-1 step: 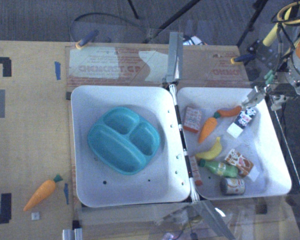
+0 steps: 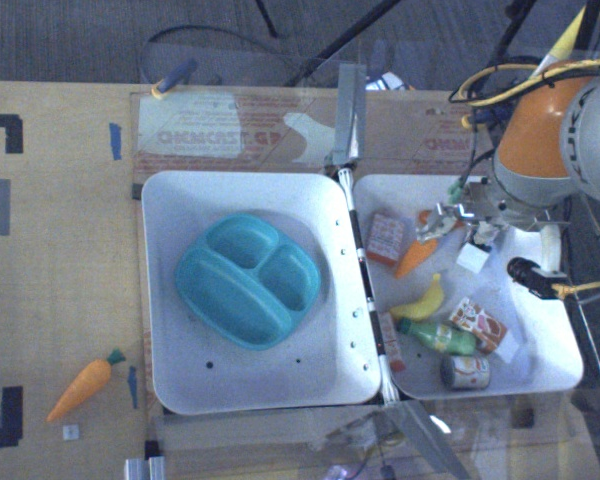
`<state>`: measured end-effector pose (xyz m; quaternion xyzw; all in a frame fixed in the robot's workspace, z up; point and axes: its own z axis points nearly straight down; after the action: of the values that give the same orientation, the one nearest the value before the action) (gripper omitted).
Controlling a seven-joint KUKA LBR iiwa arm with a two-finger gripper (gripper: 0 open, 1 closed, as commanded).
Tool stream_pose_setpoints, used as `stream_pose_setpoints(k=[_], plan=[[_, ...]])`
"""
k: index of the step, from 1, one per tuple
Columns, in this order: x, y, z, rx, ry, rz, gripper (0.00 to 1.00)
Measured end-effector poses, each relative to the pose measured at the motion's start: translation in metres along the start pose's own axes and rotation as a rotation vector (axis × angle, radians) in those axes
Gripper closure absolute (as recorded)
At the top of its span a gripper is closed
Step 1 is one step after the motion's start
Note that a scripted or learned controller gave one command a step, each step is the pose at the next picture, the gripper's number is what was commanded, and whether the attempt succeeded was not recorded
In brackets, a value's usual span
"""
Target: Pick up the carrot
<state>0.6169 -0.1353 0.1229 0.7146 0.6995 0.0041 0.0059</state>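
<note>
An orange carrot (image 2: pixel 416 257) lies tilted in the right bin (image 2: pixel 550 363), near its upper left part. My gripper (image 2: pixel 452 225) is directly at the carrot's upper right end, coming in from the right under the orange-banded wrist. Whether it touches the carrot is unclear. A second carrot (image 2: pixel 80 389) with a green top lies on the wooden bench, left of the left bin.
The right bin also holds a reddish box (image 2: pixel 386 238), a banana (image 2: pixel 424 301), a green bottle (image 2: pixel 442 338), a juice carton (image 2: pixel 477 325), a can (image 2: pixel 465 371) and a white cube (image 2: pixel 473 259). A blue divided plate (image 2: pixel 248 280) sits in the left bin (image 2: pixel 170 208).
</note>
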Motion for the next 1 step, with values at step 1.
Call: stream_pose_setpoints(k=[1], plan=[[0.0231, 0.0549, 0.0278, -0.007, -0.003, -0.074, 0.0]])
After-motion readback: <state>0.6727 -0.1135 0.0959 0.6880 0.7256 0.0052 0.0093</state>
